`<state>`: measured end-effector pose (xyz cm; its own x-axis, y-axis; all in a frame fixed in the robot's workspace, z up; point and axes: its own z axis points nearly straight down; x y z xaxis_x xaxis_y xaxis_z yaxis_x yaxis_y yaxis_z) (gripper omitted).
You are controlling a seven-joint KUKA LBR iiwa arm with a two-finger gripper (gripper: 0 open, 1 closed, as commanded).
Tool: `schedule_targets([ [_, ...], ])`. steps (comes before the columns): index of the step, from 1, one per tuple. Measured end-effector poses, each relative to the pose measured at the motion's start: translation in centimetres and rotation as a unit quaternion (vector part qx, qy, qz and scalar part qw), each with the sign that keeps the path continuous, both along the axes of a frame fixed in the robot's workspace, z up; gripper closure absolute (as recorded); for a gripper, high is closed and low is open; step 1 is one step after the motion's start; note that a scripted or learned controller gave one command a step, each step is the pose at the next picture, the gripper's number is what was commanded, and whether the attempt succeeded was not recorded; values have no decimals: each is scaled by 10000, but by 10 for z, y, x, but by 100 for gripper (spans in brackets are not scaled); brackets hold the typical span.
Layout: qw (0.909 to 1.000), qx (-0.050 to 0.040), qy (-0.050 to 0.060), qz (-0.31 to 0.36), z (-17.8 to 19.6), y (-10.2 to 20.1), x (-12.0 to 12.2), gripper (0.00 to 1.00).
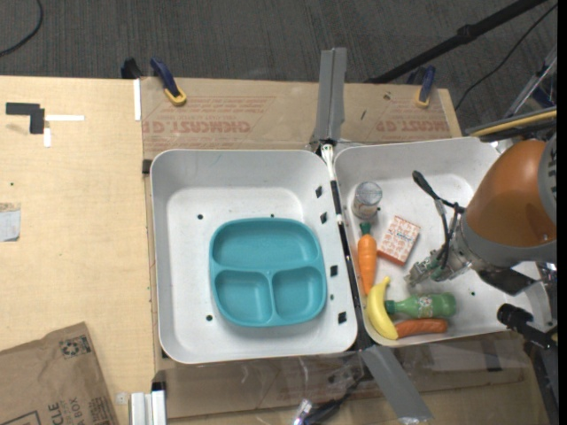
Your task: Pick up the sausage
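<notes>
The sausage (420, 328) is reddish orange and long. It lies flat by the right bin's (461, 149) front edge.

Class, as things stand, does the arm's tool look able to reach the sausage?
Probably yes: the reddish-orange sausage lies uncovered at the right bin's near edge, though the green plastic bottle lies close beside it, between it and the tool.

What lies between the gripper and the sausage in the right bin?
In the camera view, the green bottle lies on its side between the gripper above and the sausage below.
</notes>
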<state>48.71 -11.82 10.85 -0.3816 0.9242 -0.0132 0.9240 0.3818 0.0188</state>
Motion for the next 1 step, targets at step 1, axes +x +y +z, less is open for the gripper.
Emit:
schedule_targets([
  [1, 9602, 92, 17, -2792, -8, 11, 2, 100],
])
